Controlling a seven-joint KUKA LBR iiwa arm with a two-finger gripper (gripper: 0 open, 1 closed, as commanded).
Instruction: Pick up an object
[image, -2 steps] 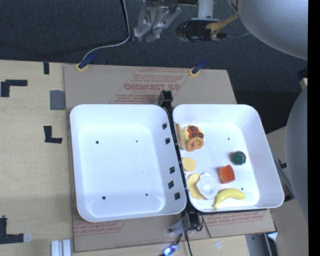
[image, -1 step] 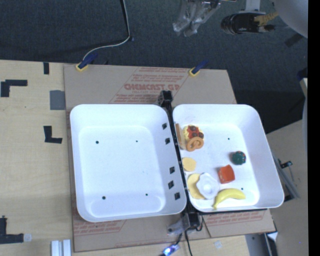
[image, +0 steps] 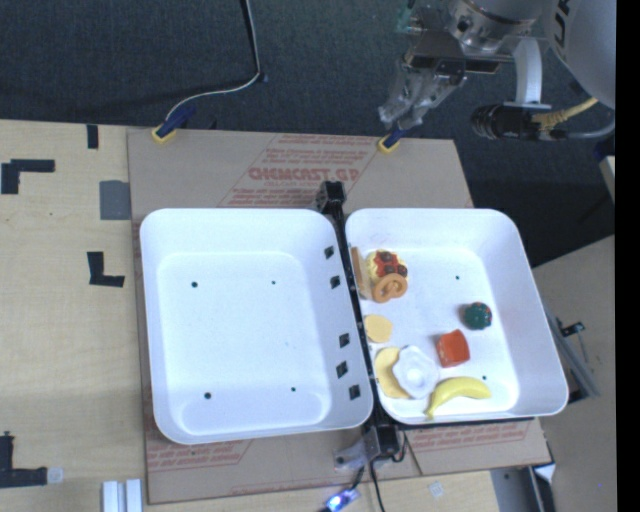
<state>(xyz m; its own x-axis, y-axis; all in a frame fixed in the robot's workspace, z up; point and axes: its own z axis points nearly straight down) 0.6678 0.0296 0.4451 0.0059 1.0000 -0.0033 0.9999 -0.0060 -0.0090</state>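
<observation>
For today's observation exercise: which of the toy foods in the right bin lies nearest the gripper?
The pastry with red berries, at the bin's far left corner. It lies closest to the gripper; the banana lies farthest away.

Grey arm (image: 560, 40) at upper right, claw (image: 408, 108) pointing down-left, raised high

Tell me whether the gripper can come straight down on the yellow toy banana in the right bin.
Probably yes. The yellow toy banana lies uncovered near the right bin's front rim, a white fried-egg toy close beside it. The gripper is raised beyond the bins.
</observation>
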